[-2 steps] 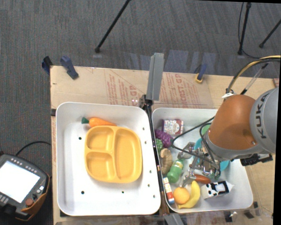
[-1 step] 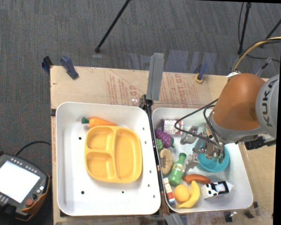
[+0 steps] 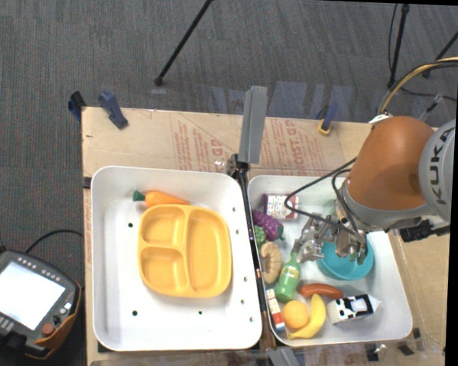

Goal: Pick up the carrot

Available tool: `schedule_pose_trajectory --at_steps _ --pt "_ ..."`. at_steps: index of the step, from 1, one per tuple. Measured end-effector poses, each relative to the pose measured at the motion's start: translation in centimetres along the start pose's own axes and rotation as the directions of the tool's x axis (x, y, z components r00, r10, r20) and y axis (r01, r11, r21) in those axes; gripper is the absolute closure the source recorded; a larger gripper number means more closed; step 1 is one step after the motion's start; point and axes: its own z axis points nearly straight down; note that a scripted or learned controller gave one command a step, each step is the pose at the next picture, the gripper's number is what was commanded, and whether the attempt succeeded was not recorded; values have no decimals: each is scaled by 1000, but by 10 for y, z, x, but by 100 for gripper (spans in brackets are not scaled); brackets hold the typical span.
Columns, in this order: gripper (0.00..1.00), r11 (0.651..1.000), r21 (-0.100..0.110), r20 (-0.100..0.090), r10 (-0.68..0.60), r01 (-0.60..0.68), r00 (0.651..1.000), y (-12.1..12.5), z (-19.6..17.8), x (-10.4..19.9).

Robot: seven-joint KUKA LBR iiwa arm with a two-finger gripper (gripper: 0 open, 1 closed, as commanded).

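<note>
With its fingers apart and empty over the right bin (image 3: 397, 302), the gripper (image 3: 334, 245) should cross to the carrot (image 3: 165, 199) far left and straddle its middle.

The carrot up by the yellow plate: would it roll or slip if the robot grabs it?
Probably. The carrot looks round, smooth and tapered, so it may roll if nudged or squirt from a pinch. It seems rigid, likely light plastic. It lies against the divided yellow plate, which could block rolling that way.
</note>
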Motion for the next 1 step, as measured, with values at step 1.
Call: schedule_pose_trajectory --at_steps 1 --pt "100 1000 1 -9 -28 28 1000 -5 82 7"
